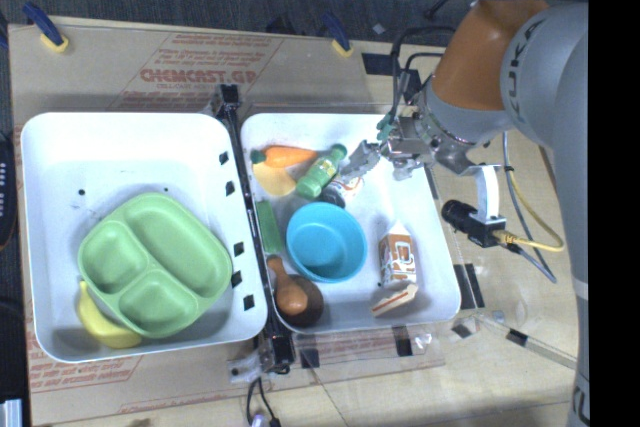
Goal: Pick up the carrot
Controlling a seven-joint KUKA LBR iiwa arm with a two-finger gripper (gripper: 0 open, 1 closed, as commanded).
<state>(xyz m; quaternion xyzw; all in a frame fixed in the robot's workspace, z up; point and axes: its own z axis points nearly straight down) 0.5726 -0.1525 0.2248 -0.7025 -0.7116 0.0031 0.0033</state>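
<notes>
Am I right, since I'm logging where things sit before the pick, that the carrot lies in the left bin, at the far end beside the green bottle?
Not quite. The camera view shows the carrot in the right bin, not the left. The rest holds: it lies at the far end, beside the green bottle.

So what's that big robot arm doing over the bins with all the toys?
The arm's gripper hangs over the upper part of the right bin, close to a green bottle. The carrot it should pick up lies just past that bottle, near the bin's top left corner, and nothing is touching it. A blue bowl and a small carton sit nearby. The left bin has a green divided plate.
</notes>
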